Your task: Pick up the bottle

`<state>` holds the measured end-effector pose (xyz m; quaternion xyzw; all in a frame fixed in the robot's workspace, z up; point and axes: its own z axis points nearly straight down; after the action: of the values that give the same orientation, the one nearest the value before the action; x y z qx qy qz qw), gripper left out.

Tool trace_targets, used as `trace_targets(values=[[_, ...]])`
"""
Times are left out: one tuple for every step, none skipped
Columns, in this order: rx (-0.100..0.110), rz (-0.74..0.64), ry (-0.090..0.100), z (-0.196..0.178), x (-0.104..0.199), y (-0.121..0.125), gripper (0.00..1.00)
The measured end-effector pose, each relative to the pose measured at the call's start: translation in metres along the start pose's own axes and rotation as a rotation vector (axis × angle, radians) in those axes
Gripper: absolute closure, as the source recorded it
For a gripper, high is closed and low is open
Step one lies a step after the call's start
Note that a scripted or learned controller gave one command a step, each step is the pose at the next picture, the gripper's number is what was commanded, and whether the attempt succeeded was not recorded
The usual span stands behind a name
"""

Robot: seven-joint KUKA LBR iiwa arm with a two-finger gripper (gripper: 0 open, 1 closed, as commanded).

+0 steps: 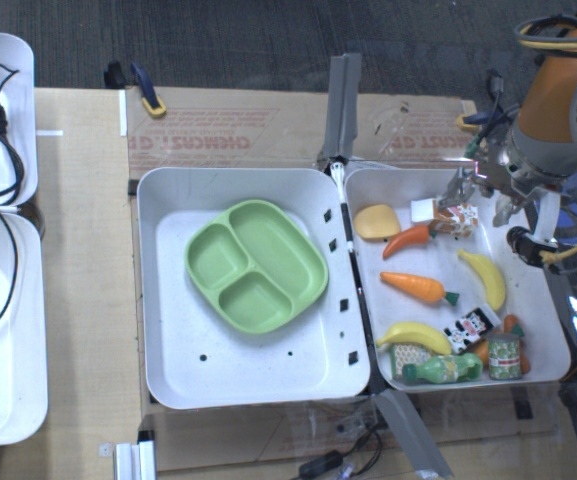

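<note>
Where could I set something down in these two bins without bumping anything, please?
Left bin: bare floor rings the green plate, widest along the front and left walls. Right bin: crowded; small gaps only between the carrot and the upper banana.

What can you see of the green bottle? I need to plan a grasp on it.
The green bottle lies on its side along the near wall of the right bin, looking like translucent green plastic, its narrower end pointing left. A banana rests against its upper side, and a small can sits right by its right end. The end effector is at the bin's far end, well away from it.
</note>
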<state>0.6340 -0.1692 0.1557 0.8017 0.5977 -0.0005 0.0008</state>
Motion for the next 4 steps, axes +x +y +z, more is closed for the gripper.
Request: trace_targets(values=[[0.001, 0.244, 0.002, 0.063, 0.051, -0.051, 0.00], [0.003, 0.283, -0.002, -0.218, 0.032, 0.014, 0.00], [0.006, 0.173, -0.001, -0.112, 0.046, -0.114, 0.00], [0.005, 0.073, 0.001, -0.003, 0.001, -0.164, 0.00]])
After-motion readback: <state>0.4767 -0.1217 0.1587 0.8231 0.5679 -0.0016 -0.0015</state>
